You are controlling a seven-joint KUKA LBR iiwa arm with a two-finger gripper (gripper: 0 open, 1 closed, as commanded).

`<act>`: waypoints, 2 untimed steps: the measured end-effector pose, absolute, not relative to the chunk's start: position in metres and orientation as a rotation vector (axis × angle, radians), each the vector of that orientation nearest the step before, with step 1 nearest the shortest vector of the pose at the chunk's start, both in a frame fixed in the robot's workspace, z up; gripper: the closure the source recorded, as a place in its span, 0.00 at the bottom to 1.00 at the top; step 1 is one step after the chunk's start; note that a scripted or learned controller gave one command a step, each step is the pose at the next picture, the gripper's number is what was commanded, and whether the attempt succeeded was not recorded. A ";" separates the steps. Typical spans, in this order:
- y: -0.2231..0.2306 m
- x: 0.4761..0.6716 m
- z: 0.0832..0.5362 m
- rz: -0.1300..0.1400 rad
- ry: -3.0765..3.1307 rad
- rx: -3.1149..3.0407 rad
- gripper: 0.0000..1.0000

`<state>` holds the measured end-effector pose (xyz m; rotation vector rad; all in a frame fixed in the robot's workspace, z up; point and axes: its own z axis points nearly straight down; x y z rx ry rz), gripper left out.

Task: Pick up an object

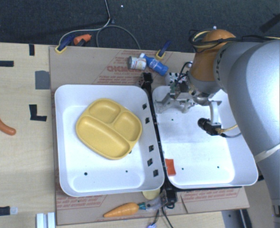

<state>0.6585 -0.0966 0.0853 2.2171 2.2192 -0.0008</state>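
— Where the bench runs out to the left, what lies there?
— An orange sausage-shaped toy (pixel 3 124) on the tan board. Next, the left white bin (pixel 66 175) holds a yellow three-part plastic plate (pixel 109 128), its long axis slanting from upper left to lower right.
— And below?
— An orange plastic carrot (pixel 122 209) points left, outside the bins.
— The claw?
— The gripper (pixel 179 99) sits at the right white bin (pixel 225 175)'s far edge; I cannot tell its state.

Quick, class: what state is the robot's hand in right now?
Hand: low over the right bin's far end; open or closed cannot be told.
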 end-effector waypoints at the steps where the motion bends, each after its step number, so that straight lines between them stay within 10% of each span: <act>1: -0.099 0.669 0.085 0.001 2.224 2.218 0.00; 2: -0.100 0.639 0.086 0.001 2.220 2.217 0.00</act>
